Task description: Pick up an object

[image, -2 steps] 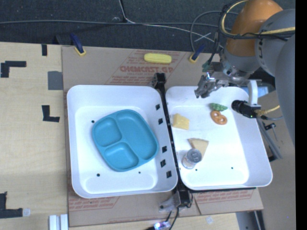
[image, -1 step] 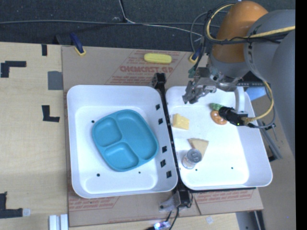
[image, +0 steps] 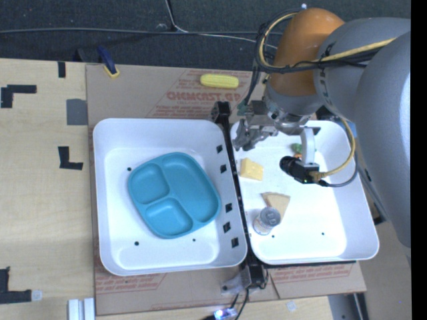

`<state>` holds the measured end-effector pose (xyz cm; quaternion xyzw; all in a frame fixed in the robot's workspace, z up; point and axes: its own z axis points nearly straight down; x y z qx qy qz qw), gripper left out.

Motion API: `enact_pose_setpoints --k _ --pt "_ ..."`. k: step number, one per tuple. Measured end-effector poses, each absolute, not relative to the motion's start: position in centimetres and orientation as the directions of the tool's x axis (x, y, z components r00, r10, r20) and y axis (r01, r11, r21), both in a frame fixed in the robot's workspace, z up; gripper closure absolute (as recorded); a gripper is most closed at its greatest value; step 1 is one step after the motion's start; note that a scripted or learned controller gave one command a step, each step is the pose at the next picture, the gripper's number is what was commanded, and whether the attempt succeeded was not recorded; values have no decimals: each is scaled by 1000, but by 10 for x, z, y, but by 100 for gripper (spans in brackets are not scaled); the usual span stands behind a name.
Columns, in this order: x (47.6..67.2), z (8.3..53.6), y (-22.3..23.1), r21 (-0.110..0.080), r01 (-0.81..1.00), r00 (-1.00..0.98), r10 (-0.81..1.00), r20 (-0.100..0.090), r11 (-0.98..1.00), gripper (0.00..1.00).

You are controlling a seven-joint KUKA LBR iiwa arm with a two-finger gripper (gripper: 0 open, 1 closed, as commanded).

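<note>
In the right bin (image: 333, 242) lie a pale yellow cheese-like wedge (image: 251, 169), a tan wedge (image: 276, 202) and a small clear round piece with a grey cap (image: 266, 220). My gripper (image: 250, 135) hangs over the bin's back left corner, just above and behind the yellow wedge. A black part on a cable (image: 298, 168) dangles from the wrist to the right of that wedge. I see nothing between the gripper's tips.
The left bin (image: 110, 179) holds a blue three-section plate (image: 174, 193). A yellow banana-like toy (image: 219, 81) lies on the cardboard behind the bins. The grey arm (image: 373, 79) fills the upper right. Black clips line the divide between bins.
</note>
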<state>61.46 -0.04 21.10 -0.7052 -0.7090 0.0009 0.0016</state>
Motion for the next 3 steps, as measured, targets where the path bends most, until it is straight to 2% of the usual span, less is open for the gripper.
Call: enact_pose_setpoints --k 1,2,3 --pt "600 206 51 -4 1000 -6 1000 1 6 100" --pt "594 223 98 -1 1000 -6 1000 2 6 100" --pt "574 218 101 -4 1000 -1 1000 -1 1 100"
